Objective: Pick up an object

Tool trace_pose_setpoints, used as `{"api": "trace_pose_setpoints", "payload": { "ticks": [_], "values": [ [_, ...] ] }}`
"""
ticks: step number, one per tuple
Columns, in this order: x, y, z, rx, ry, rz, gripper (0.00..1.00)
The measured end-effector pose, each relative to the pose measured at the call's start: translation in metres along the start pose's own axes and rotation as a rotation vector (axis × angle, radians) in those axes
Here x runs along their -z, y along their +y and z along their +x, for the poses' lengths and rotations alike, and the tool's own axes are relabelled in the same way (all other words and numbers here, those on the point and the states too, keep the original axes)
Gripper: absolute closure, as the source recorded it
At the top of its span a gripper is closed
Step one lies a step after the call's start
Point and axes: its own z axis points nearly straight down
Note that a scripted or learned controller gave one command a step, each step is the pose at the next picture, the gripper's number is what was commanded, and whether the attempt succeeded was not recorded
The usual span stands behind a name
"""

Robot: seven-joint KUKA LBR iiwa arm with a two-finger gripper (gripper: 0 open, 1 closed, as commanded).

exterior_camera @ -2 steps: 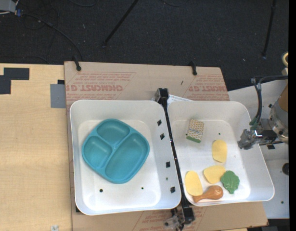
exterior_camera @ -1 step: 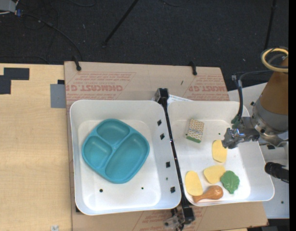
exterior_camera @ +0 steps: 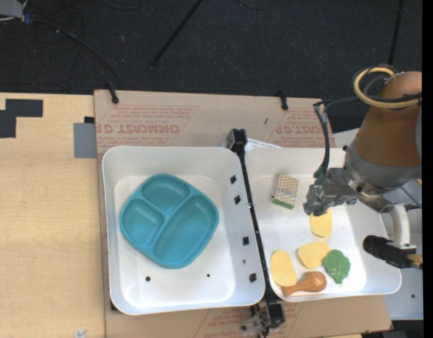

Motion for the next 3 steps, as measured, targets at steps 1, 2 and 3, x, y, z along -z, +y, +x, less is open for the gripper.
{"api": "trace_pose_setpoints", "payload": {
  "ticks": [1, 2, 3],
  "values": [
    [-0.013, -0.003, 0.049, -0.003, -0.001, 0.002, 1.00],
    [-0.021, -0.007, 0.106, -0.001, 0.000, 0.003, 1.00],
    [-0.014, 0.000, 0.151, -0.002, -0.001, 0.001, 1.00]
  ]
}}
